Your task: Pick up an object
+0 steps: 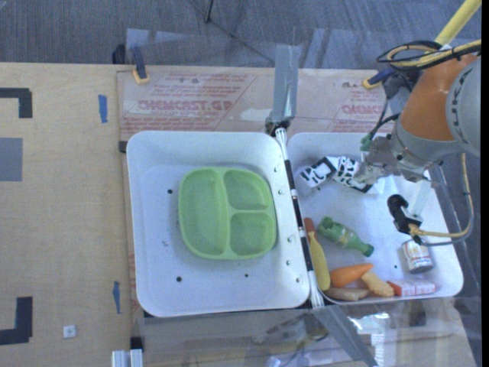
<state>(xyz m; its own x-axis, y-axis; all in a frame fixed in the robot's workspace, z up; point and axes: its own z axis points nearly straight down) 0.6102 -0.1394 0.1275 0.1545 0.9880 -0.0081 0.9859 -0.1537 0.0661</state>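
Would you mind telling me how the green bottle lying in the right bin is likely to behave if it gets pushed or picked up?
The green bottle lies on its side, so a sideways push would probably roll it. Its body looks smooth and rounded, so it may slip in a pinch. It appears small and toy-like, likely light, and the yellow banana beside it might get nudged too.

Bright, even overhead light. White bins (145,228) near overexposed, surface detail washed out. Soft shadow under green plate (227,212), along its lower edge. Faint glare on clear panel bottom right. Slight softness overall, coarse resolution; small items in right bin (451,274) hard to resolve. Bench (61,205) evenly lit. No marked edge distortion.
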